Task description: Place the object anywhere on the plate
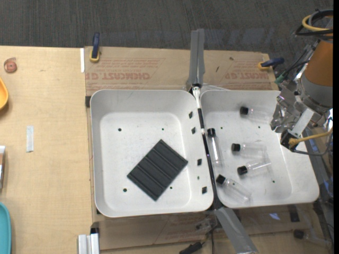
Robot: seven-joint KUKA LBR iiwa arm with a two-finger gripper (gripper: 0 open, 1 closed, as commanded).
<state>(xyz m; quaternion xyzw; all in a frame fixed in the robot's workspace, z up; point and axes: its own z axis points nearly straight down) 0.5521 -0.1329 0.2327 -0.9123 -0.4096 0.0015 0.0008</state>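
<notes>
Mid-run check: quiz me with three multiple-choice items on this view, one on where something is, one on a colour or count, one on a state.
1. Where does the dark ribbed plate lie?
A. left bin
B. right bin
C. on the cardboard

2. What colour are the vials' caps?
A. white
B. black
C. orange

3. How does the plate sit in its bin?
A. flat, turned at an angle to the walls
B. standing on edge
C. leaning on the divider

Answers:
1 A, it rests on the left bin's floor.
2 B, each clear vial in the right bin ends in a black cap.
3 A, it lies flat with its corners pointing toward the walls.
</notes>
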